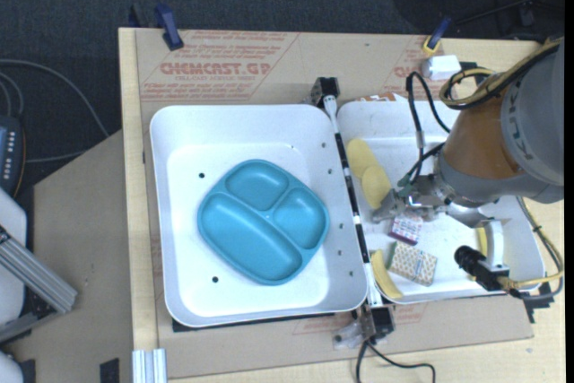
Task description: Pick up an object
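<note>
My gripper [401, 204] reaches down into the right bin [387, 116], its tip low among the objects near the bin's left side. Just left of it lies a pale yellow oblong object [369, 172]. Below it rests a small packet with purple print [405, 231], and lower still a tan speckled block [413, 265]. A yellow curved piece [382, 274] lies along the bin's front left corner. The orange-banded wrist [480, 148] hides the middle of the bin.
The left bin [170, 134] holds a blue divided plate [262, 219]. Black clamps [325, 91] join the two bins at the back and front. Cables [421, 103] loop over the right bin's back edge. Brown board borders both bins.
</note>
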